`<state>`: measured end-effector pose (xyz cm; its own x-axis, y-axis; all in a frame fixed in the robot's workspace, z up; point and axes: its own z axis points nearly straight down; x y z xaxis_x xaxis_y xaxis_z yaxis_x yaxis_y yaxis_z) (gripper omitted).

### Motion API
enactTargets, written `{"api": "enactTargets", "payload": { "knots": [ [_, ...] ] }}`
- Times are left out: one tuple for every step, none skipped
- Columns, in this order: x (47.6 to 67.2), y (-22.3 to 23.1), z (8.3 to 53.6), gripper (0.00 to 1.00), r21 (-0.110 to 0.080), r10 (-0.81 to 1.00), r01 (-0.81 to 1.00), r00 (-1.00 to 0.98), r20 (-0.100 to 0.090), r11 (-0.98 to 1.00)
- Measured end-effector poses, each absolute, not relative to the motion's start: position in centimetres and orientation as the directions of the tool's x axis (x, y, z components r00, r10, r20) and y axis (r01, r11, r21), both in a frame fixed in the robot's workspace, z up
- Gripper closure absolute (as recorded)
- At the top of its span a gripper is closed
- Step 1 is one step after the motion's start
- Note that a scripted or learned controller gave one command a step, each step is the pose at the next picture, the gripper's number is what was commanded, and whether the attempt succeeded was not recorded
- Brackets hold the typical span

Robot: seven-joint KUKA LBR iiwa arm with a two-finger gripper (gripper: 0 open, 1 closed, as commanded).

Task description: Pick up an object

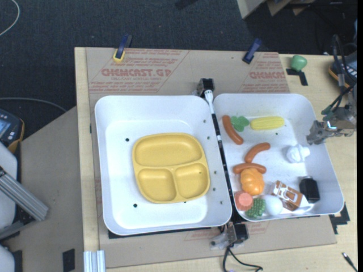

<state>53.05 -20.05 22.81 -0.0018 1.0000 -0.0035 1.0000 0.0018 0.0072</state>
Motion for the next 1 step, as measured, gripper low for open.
{"api": "enactTargets", "payload": {
  "knots": [
    [55.55, -14.83, 21.90, 1.00, 0.004, 1.000, 1.000, -0.005, -0.001, 0.005]
  ]
}}
